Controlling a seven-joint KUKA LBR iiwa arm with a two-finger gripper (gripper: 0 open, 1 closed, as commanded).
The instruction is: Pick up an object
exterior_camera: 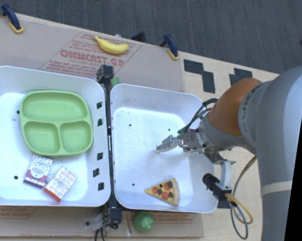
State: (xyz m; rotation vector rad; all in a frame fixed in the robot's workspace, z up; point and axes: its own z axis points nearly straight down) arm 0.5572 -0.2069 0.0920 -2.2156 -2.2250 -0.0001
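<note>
While the gripper (164, 145) hangs over bare bin floor (fingers' state unclear), it should centre above the pizza slice (164, 191) before descending.

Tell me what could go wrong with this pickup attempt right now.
The gripper sits over bare floor of the right bin, well apart from the pizza slice, so closing here would likely grab nothing. The pizza slice lies flat near the bin's front wall, so it may be hard to get under.

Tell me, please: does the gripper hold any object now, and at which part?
Nothing is held. The gripper is over bare floor of the right bin, fingers apart, with the pizza slice lying apart from it.
</note>
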